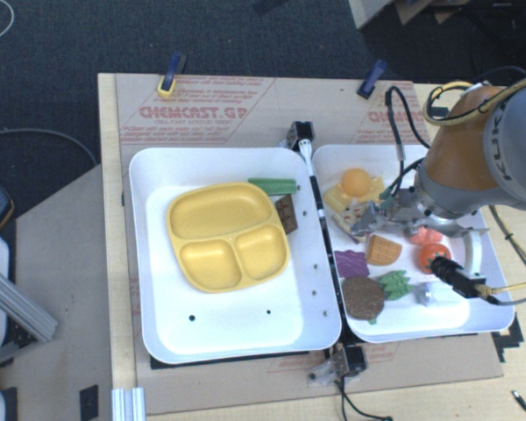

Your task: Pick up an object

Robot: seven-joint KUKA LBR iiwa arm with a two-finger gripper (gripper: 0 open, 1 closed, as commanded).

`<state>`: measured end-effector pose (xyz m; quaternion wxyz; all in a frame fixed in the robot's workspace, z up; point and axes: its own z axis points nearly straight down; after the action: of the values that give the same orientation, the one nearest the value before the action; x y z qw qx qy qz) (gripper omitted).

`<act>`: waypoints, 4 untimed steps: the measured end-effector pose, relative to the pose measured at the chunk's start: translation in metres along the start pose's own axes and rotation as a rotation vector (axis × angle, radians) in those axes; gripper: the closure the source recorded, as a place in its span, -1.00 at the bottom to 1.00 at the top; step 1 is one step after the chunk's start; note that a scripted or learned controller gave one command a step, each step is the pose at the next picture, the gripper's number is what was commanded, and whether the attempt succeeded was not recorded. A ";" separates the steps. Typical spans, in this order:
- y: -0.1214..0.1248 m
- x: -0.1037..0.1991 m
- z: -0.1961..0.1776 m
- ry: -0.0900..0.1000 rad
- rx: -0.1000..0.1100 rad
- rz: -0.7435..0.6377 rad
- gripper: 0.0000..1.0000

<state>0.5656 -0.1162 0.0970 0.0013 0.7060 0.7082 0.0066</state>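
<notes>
From my remote station I cannot tell whether the gripper (377, 215) is apart or together; its metal parts are low in the right bin (482, 318), among the toy food, and I see nothing clearly held. The arm (473, 152) comes in from the right, its orange band above the wrist, bent down over the right bin's far half, with black cables looping around it. Nearest in the right bin I note a dark brown round patty (364, 297), a green leafy piece (394, 283) beside it, and a purple piece (351, 260) just behind. Next come a tan waffle-like piece (384, 250) and a red piece (434, 253) near the wrist. Farther back sit a pale yellow piece (336, 199) and an orange ball (357, 181), close to the gripper. The left bin (158, 323) holds 1 yellow tray with 3 compartments (228, 235); a brown block (287, 214) touches its right edge and a green stick (273, 185) lies at its far edge.
</notes>
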 end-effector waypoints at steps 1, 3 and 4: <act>0.000 -0.001 -0.007 -0.008 -0.009 0.001 1.00; 0.008 -0.011 -0.110 -0.010 0.004 0.002 1.00; 0.010 -0.011 -0.129 -0.009 0.006 0.002 1.00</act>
<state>0.5739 -0.1279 0.2263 0.0023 0.7067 0.7075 0.0012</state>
